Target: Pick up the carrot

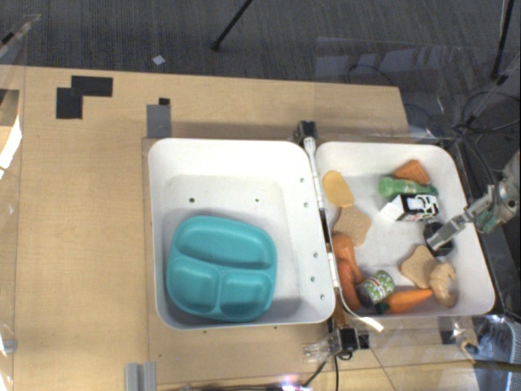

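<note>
Pale wooden surface (81, 243) carries two shallow white bins side by side, with dark carpet beyond its far edge. On the left, the left white bin (220, 165) holds a teal plastic compartment tray (221, 267) lying flat in its near half. To its right, the right white bin (468, 218) is crowded with toy food. The carrot, an orange tapered plastic piece (409, 299), lies along that bin's near wall, its tip pointing right, touching a small green-and-red can (377, 287) on its left and just beside a beige knobbly ginger-like piece (443, 282) on its right. A tan bread-shaped slice (418, 266) rests just behind it. Farther back sit a green bottle-like item (400, 187), a white-and-black carton (417, 206), and a yellow oval chip (338, 188). From the right the grey arm reaches in, and its pincer (440, 238) hangs over the right side of the bin, well apart from the carrot; I cannot tell whether it is spread or pressed together.
</note>
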Robot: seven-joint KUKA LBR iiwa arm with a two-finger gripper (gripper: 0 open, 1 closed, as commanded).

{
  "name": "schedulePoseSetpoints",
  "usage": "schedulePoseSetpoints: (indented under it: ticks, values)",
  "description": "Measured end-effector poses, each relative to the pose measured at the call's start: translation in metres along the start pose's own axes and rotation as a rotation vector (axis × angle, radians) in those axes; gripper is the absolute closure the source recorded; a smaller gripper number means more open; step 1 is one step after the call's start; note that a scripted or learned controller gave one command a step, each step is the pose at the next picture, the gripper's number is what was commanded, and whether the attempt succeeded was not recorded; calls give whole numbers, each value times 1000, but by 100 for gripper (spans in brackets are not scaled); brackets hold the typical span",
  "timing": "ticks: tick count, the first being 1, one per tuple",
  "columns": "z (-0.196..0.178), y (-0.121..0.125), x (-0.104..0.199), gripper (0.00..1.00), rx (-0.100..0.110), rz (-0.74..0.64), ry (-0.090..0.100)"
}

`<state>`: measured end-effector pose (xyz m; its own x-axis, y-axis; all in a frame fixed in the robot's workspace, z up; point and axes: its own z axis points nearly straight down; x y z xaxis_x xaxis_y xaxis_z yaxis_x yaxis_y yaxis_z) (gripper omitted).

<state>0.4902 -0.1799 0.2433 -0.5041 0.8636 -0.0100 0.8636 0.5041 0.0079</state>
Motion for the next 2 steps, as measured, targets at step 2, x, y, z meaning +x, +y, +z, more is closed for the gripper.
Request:
schedulePoseSetpoints:
  ticks: [2]
  values:
    - [141,-6,-27,0,-16,-291,-48]
